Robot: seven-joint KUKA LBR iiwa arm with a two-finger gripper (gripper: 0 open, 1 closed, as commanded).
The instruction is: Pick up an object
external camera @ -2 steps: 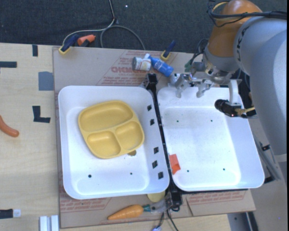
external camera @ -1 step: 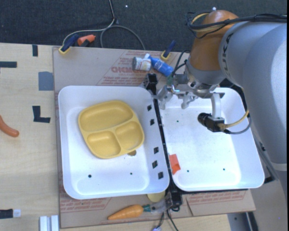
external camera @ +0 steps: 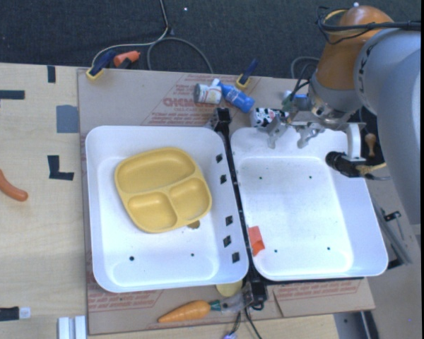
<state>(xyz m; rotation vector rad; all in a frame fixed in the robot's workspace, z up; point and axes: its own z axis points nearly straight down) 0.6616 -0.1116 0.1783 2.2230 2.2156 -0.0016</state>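
Note:
A yellow divided plate (external camera: 163, 188) lies in the left white bin (external camera: 102, 260). My gripper (external camera: 288, 135) hangs over the far edge of the right white bin (external camera: 353, 260), its two fingers apart and pointing down with nothing between them. A small black-and-white toy (external camera: 266, 117) sits on the bin's far rim just left of the gripper. A small dark thing peeks out from under the plate's near edge (external camera: 193, 224).
A blue-and-white bottle (external camera: 225, 94) lies on the cardboard behind the bins. A toy carrot (external camera: 185, 311) lies at the front, a sausage (external camera: 9, 184) on the wooden bench at left. An orange tag (external camera: 256, 240) clings to the divider. Clamps hold the cardboard's far edge.

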